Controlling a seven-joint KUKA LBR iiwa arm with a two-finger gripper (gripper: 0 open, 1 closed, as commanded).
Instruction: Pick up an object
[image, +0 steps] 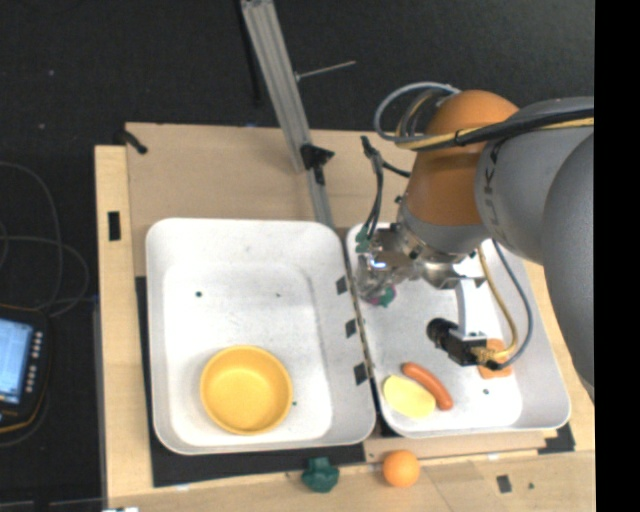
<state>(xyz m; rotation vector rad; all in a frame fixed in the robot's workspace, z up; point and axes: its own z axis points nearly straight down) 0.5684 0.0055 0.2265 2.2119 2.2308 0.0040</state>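
From the camera above, my gripper (378, 272) hangs over the right bin (535, 405), close against that bin's left wall, where it meets the left bin (170, 300). I cannot tell whether it is spread or pressed together, because my own wrist covers it from this angle. A small greenish shape (378, 295) shows just beneath it. It is too small for me to say whether it is a loose thing or part of me, so I claim no hold on anything.

The likeliest thing to pick is the red-orange sausage (428, 384). It lies at a slant toward the near end of the right bin, touching a pale yellow rounded piece (405, 400). I judge the sausage to be a light, smooth toy, stiff enough to pinch but apt to roll or slip. I would take it across its narrow middle, squarely to its length and clear of the yellow piece.

An orange thing (493, 364) sits further right, partly hidden. A yellow bowl (246, 388) rests in the left bin. An orange ball (400, 468) and a green thing (320, 475) lie on the surface (200, 170) in front of the bins.
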